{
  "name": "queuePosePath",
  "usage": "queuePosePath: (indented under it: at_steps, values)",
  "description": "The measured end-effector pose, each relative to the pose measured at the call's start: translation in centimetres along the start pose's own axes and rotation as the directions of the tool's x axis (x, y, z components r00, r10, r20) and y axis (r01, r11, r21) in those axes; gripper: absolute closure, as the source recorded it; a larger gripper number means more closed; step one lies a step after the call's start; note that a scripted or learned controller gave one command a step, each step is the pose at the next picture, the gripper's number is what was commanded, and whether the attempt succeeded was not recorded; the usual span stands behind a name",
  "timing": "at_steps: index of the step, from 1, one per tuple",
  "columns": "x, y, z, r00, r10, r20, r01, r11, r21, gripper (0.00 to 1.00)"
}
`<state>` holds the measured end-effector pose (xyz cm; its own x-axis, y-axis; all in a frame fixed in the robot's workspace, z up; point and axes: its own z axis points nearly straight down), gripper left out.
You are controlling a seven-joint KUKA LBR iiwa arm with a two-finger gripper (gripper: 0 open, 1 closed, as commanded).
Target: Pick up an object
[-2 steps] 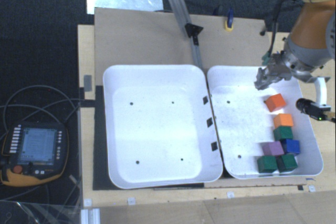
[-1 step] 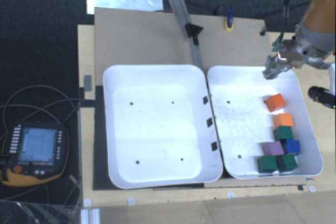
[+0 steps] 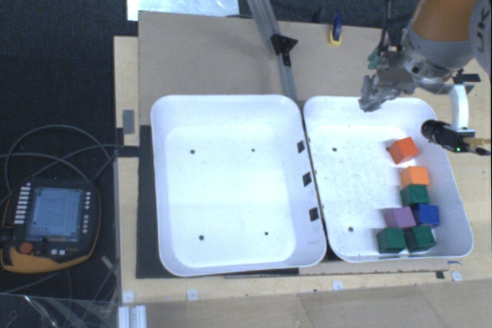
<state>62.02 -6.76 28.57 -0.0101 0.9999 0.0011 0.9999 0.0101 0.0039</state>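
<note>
Your end effector (image 3: 374,99) hovers at the right bin's (image 3: 346,165) far rim, nothing visibly held — whether it's open, I cannot tell. The blocks huddle along the right wall, red-orange block (image 3: 402,150) nearest, so a descent could wedge against neighbours or the wall.

Tan bench (image 3: 207,57) under two white bins (image 3: 231,188) (side by side, touching).

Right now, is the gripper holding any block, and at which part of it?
Nothing is held. The gripper hangs over the far edge of the right bin, apart from the blocks; the nearest is the orange-red block.
</note>
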Motion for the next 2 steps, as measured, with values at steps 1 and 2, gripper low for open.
queuePosePath:
  at_steps: [1,2]
  values:
    - [6.0,0.5,1.6,1.0,-0.001,-0.001,0.001,1.0,0.003,1.0]
    - [10.6,1.0,1.9,1.0,0.0,-0.001,0.0,1.0,0.001,1.0]
